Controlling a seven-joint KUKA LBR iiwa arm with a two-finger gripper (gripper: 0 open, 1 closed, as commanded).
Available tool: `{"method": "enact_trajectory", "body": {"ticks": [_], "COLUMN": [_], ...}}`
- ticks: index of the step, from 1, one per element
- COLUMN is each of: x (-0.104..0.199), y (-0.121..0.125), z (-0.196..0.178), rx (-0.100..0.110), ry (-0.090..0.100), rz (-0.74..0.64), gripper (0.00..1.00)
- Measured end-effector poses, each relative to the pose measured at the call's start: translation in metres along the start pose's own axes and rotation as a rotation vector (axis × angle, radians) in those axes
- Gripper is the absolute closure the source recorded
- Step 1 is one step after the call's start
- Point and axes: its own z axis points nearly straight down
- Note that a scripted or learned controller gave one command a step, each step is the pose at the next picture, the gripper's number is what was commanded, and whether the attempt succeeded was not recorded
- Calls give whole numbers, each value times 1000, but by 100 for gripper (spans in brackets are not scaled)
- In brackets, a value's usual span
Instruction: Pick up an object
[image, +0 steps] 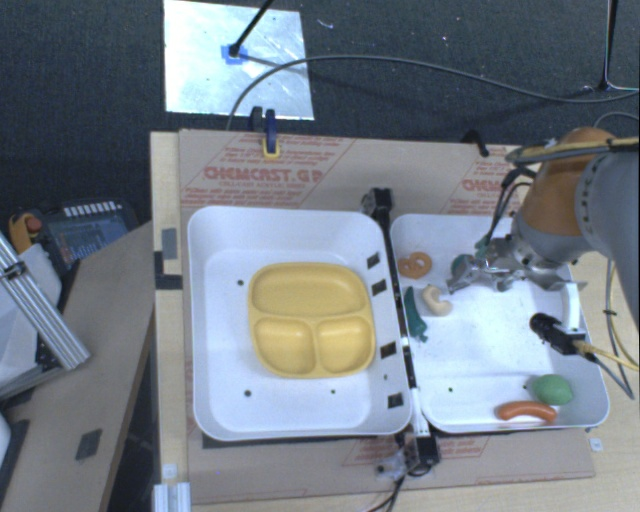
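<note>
I see the left bin (215, 300), touching the right bin (480, 350), carrying a yellow tray (305, 318). The claw (468, 272) hangs over the right bin's far half; wide or narrow, I cannot tell. A sausage (527, 411) and green ball (552, 390) lie in that bin's near-right corner, and an orange ring (414, 265) by its left wall.

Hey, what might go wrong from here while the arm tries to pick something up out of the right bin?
1. The claw is low beside the orange ring and the cream piece. Reaching for one may knock the other away.
2. The teal piece lies near the left wall of the right bin, so there is probably little room to grip it.
</note>
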Motion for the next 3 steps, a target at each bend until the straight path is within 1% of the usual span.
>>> {"method": "enact_trajectory", "body": {"ticks": [1,2,3], "x": [0,1,-2], "y": [0,3,-1], "z": [-11,-55,-118], "rx": [0,1,-1], "ry": [-1,0,-1], "rz": [-1,-3,-3], "gripper": [100,100,100]}}
